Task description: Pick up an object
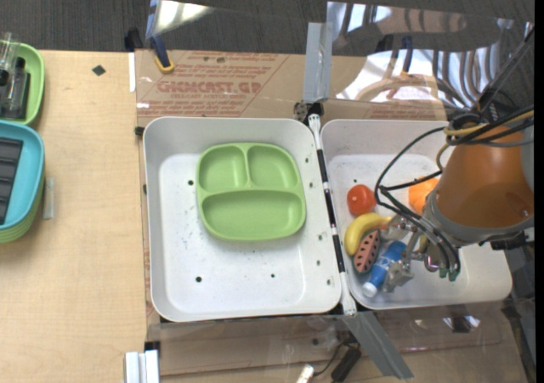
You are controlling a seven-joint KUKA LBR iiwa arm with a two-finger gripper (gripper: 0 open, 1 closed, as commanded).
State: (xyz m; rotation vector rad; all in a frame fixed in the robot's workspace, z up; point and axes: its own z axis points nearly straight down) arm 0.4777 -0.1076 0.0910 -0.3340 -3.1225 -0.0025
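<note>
**Arm low over the right bin, among small objects**

The bench point(85, 203) carries two shallow white bins side by side. In the left bin point(166, 228) there is a green divided plate point(251, 191) with three compartments; it lies flat in the upper middle part of the bin.

The right bin point(340, 139) holds several small things, grouped near its left wall. A small red-orange round object point(360, 198) lies highest of them. Just below it is a yellow banana point(361, 229), curved, and touching the banana on its lower right side is a pink piece with dark spots point(367, 250), maybe a toy slice of watermelon. Beside this piece lies a blue and white object point(384, 271), tilted toward the lower left. An orange object point(422, 194) is partly hidden behind the arm.

The arm, with its orange band point(484, 186), reaches in from the right and hangs over the right bin. The gripper point(416, 256) is close above the blue and white object, just to its right. Cables and metal parts cover the end of the gripper, so I cannot tell if it is open or closed, or if it grips anything.

At the left edge of the bench are a green tray point(32, 76) and a blue tray point(30, 177).
</note>
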